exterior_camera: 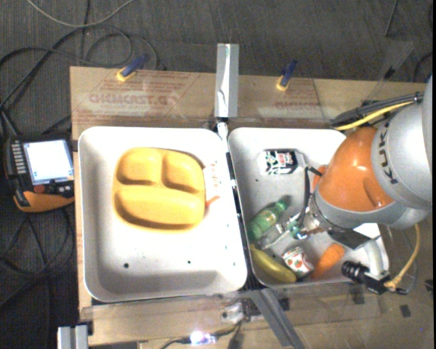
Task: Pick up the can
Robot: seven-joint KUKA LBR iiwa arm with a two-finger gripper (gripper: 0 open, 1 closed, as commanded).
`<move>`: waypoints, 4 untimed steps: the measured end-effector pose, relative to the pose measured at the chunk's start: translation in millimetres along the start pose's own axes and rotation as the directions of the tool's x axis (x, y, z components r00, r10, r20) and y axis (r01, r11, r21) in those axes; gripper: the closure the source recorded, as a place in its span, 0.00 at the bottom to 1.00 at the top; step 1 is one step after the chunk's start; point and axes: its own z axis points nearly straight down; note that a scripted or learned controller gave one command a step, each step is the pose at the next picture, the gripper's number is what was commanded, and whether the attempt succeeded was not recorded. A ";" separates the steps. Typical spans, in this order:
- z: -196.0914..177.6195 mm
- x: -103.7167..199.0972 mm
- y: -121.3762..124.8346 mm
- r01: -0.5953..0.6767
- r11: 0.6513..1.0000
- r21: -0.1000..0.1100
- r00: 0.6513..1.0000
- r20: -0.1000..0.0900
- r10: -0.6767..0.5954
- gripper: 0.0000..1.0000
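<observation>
The left bin (94, 267) holds a yellow tray (160, 187). In the right bin (247, 147), the can (297, 261) lies near the front edge beside a banana (271, 265); the state of the fingers (294, 227) I cannot tell.

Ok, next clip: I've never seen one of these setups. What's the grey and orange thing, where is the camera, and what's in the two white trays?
The grey and orange thing is a robot arm reaching in from the right; the camera is fixed above the bench, looking down at a slant. Its gripper hangs low over the right bin, among the items there. I cannot tell whether its fingers are open. The left bin holds a yellow divided tray. The right bin holds a black-and-white can near its far end, a green bottle, a banana, an orange carrot and a small red-and-white container.
</observation>
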 end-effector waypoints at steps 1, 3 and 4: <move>-2.2 -19.9 -8.8 -0.006 1.000 0.006 1.000 -0.005 0.006 0.00; -1.5 -41.4 -13.4 0.066 0.998 0.000 0.998 -0.008 -0.066 1.00; -92.9 10.6 23.5 -0.083 0.996 0.014 0.997 -0.005 0.083 1.00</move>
